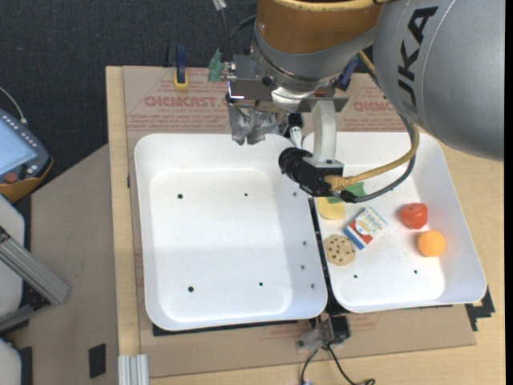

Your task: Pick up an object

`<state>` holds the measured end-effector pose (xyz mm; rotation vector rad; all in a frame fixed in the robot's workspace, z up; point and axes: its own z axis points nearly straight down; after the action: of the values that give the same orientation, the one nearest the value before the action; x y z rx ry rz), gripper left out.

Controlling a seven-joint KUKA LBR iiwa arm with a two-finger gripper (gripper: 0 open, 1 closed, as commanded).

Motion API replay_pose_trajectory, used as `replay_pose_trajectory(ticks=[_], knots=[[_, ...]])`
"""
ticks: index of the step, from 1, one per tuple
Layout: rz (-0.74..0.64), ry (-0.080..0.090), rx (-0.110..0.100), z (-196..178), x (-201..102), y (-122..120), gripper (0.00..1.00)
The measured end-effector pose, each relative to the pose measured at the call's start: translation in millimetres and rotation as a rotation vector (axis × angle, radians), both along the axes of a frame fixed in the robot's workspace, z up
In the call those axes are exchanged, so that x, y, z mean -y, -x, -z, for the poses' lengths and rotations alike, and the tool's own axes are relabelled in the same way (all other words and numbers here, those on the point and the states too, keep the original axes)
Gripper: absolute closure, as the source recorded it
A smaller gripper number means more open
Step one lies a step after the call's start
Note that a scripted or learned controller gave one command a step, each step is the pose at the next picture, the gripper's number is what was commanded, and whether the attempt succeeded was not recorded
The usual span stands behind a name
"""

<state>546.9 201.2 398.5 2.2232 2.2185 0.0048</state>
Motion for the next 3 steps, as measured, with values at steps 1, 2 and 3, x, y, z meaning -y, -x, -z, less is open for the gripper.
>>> replay_pose_trajectory(ticks=[1,2,3], knots=[[0.001,0.006,-0.016,78,33,57,1.0],[0.006,0.003,-0.008,82,107,68,1.0],[-0.005,-0.002,0.008,-4,83,67,1.0]])
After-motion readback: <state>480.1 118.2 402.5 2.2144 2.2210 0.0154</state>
